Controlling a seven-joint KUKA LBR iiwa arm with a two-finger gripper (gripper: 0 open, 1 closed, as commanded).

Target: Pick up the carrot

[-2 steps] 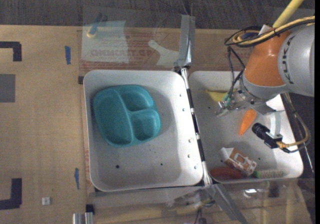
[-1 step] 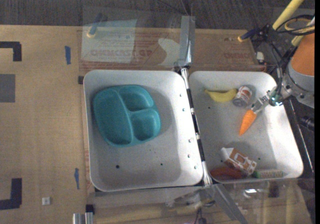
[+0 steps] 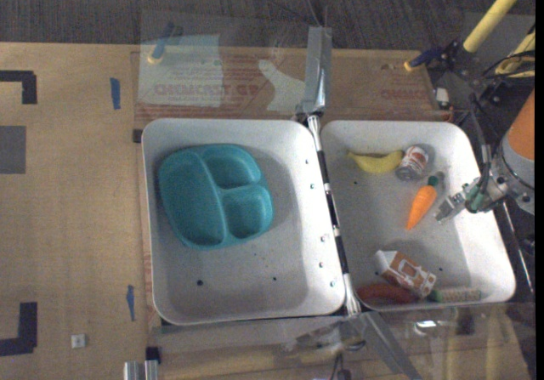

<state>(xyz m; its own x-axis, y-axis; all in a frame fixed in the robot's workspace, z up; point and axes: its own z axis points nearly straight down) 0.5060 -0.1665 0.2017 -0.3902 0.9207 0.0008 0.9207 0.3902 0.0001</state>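
Carrot (image 3: 421,205) lies flat in right bin (image 3: 497,280), upper middle, green top toward can (image 3: 413,162). Not lifted; whole pick left, I judge. My gripper (image 3: 452,205) hangs just right of carrot, near but apart, nothing between fingers; spread or pressed together, cannot tell.

Right bin also holds banana (image 3: 377,162) by can, small carton (image 3: 405,271), red sausage (image 3: 387,293), corn cob (image 3: 456,294) along near wall.

Left bin (image 3: 255,293) holds teal divided plate (image 3: 215,195), compartments bare.
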